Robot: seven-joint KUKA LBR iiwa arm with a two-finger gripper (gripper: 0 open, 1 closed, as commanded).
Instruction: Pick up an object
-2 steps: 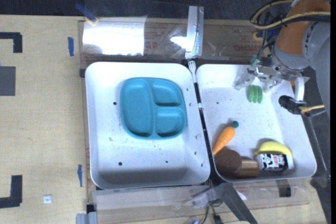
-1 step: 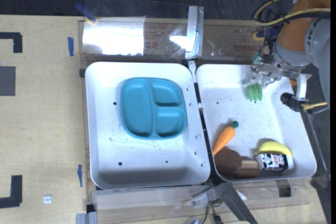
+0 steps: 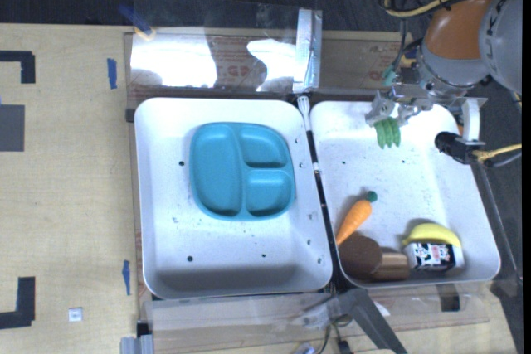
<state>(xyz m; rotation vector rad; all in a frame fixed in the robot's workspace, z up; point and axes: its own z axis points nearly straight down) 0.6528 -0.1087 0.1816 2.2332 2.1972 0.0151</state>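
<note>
A grey KUKA arm (image 3: 465, 29) with an orange band reaches in from the right over the far end of the right-hand white bin (image 3: 477, 203), its gripper (image 3: 388, 128) raised above the bin's back left corner with a small green ridged object (image 3: 388, 133) showing between its fingers, clear of the bin floor, the gripper closed on it. Yellow and black cables loop around the wrist above. Toward the near end of the same bin lie the other toys: an orange carrot (image 3: 355, 218) with a green tip, set at a slant near the bin's left wall; a brown round-ended piece (image 3: 362, 256) just below it, touching a tan block (image 3: 393, 263); and, at the near right, a yellow banana (image 3: 433, 235) curled over a small black-and-white carton (image 3: 431, 256), the two touching. The left-hand white bin (image 3: 158, 203) carries a blue divided plate (image 3: 242, 170) with three compartments, sitting near its middle and well apart from the arm. Behind the bins a sheet of clear plastic (image 3: 216, 54) catches bright glare, and the pale wooden worktop (image 3: 66, 178) stretches away to the left, marked with black corner squares and bits of blue tape.
</note>
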